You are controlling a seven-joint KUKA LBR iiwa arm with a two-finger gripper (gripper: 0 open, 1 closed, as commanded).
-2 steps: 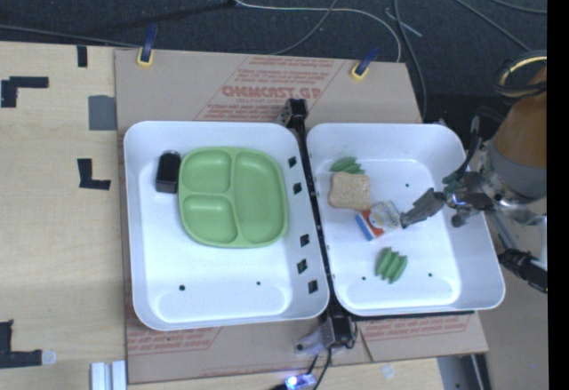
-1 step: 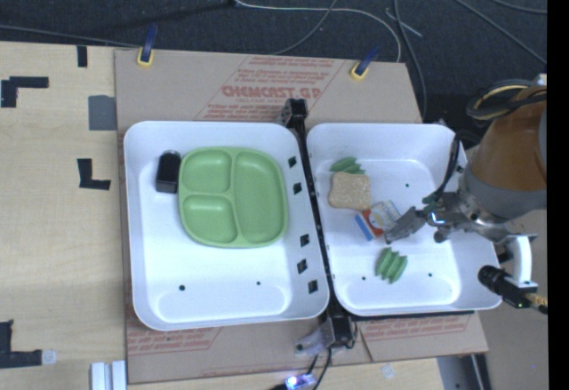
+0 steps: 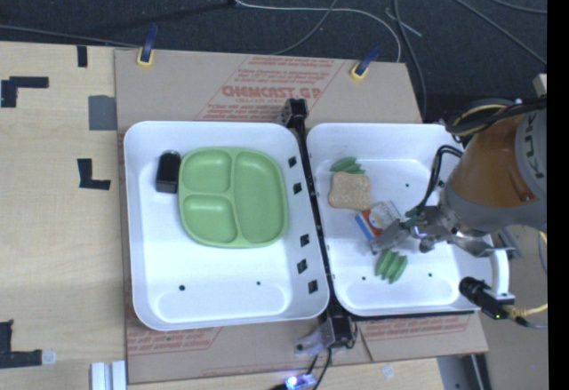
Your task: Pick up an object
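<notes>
**A:** What could spoil the pick from this position?

**B:** Crowding. The gripper sits low in the right bin, among several small things lying close together: a red and blue packet, a clear wrapper and a green pod just below. A tan sponge and a second green piece lie a little further up. Closing here could catch two items at once, or nudge the pod aside and come away with nothing.

**A:** And the fingers themselves?

**B:** They point left and appear slightly parted, their tips beside the packet and wrapper, perhaps touching them; contact is too small to confirm. Nothing visibly sits between them, so no hold can be claimed.

**A:** The left bin?

**B:** It holds a green divided plate and a small black block, well apart from the arm.
</notes>
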